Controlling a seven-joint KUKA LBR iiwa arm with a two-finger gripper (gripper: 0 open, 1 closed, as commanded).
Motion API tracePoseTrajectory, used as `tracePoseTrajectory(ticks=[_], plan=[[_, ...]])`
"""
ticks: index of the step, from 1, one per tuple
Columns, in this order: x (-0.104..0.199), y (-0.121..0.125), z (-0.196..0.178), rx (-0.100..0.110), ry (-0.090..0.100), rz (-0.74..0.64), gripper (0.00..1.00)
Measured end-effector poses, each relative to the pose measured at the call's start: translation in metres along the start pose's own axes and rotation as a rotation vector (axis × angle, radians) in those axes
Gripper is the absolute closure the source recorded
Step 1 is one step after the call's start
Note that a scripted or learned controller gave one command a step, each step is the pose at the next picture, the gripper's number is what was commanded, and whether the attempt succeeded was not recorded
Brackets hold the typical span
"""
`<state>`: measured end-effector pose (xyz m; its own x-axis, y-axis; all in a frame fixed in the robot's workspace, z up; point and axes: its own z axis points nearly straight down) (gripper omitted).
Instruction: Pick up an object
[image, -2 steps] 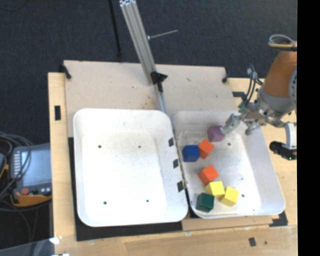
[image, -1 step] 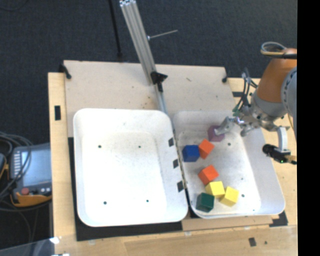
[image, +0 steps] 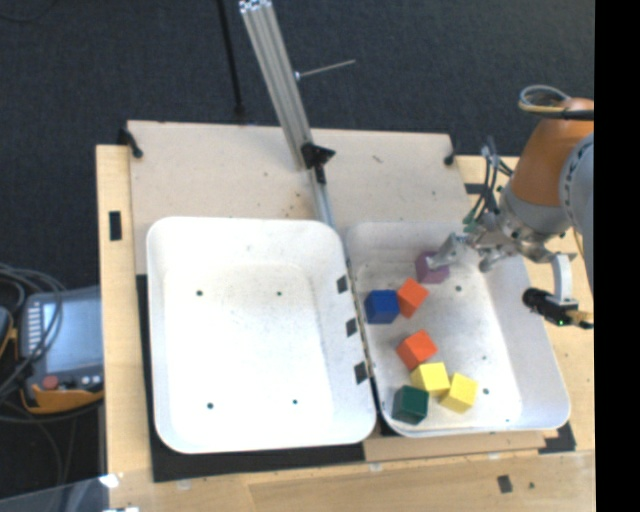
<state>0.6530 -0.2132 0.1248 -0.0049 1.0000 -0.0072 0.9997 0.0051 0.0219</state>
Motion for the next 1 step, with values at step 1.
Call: tracePoseTrajectory(ticks=[1], plan=[[-0.0008,0.0021,-0.0127,-0.006,-0.002,-0.003,1.00]])
